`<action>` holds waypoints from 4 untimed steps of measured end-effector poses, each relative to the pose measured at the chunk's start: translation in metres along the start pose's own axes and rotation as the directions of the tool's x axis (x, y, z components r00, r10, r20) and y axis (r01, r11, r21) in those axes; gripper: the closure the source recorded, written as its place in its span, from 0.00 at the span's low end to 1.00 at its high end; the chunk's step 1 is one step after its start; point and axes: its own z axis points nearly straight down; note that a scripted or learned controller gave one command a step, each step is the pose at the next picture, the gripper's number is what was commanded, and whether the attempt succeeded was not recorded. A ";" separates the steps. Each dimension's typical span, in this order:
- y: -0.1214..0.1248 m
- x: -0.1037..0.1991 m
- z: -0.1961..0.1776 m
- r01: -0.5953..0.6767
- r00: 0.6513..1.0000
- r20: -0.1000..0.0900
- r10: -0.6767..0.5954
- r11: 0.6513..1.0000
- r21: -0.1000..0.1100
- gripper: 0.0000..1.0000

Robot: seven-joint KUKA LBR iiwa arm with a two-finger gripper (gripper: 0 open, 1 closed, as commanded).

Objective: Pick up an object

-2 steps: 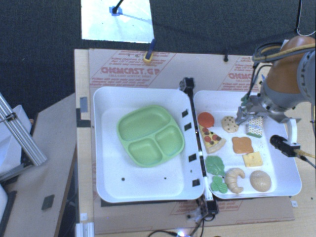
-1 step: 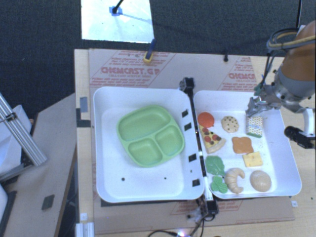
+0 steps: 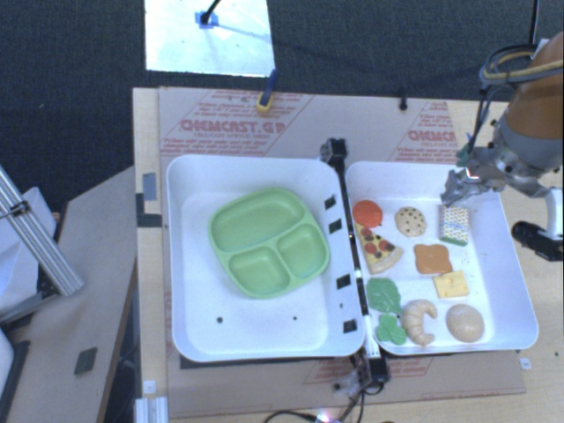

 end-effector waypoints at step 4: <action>-0.067 0.061 -0.007 -0.002 1.000 -0.002 0.002 1.000 0.003 1.00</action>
